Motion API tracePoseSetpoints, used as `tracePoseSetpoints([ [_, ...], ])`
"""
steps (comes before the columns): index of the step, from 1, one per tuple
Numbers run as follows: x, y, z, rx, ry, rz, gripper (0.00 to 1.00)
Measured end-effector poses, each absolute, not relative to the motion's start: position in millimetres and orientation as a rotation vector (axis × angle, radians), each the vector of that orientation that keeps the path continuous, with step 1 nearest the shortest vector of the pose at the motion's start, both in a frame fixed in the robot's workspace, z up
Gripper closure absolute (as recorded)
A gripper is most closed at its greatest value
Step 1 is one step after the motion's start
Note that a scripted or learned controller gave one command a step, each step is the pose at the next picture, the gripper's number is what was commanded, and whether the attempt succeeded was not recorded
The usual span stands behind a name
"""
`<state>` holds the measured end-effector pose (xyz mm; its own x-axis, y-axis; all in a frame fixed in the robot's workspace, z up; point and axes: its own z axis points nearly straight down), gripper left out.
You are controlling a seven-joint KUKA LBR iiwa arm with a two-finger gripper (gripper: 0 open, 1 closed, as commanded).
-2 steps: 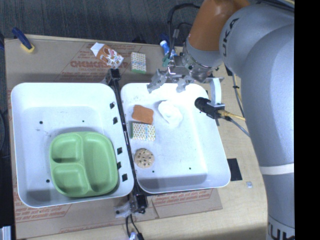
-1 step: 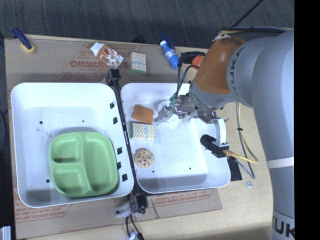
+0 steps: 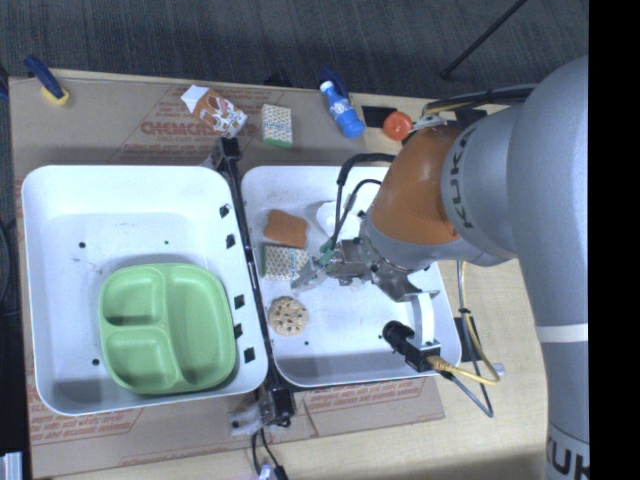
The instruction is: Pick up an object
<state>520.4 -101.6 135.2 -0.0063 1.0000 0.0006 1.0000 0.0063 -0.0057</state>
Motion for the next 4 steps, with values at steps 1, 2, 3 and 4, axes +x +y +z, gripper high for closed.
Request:
tracePoseSetpoints([
  [1,539.2,-94.1,94.2,-2.210,-2.225,0.006,0.00],
  [2,586.6,-101.0,91.8,-2.215,-2.225,0.002,0.00],
  [3,586.5,-100.5,101.8,-2.208,-2.228,0.005,1.00],
  [4,520.3,-82.2,192.7,-2.216,-2.224,0.000,1.00],
])
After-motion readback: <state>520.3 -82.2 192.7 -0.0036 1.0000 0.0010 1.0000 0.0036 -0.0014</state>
